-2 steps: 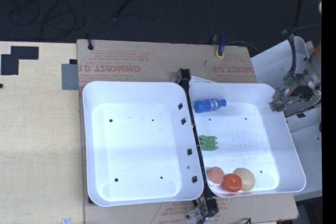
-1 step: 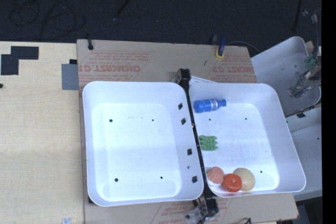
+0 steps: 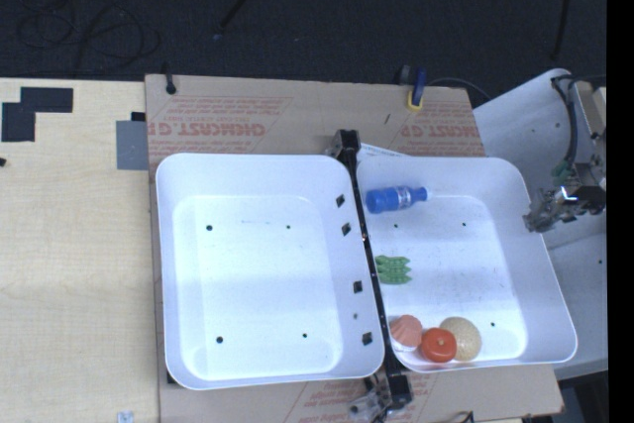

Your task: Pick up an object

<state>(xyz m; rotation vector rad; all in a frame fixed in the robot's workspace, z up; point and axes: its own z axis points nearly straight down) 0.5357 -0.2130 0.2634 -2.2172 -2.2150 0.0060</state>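
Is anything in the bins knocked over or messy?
The blue bottle lies on its side near the back of the right bin, not standing up. The red, pink and tan round things are bunched together in that bin's front corner. Nothing looks spilled or broken.

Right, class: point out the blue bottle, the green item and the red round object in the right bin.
blue bottle [image 3: 393,199], camera view, middle of its body.
green item [image 3: 392,269], camera view, its centre.
red round object [image 3: 438,345], camera view, middle of its top face.
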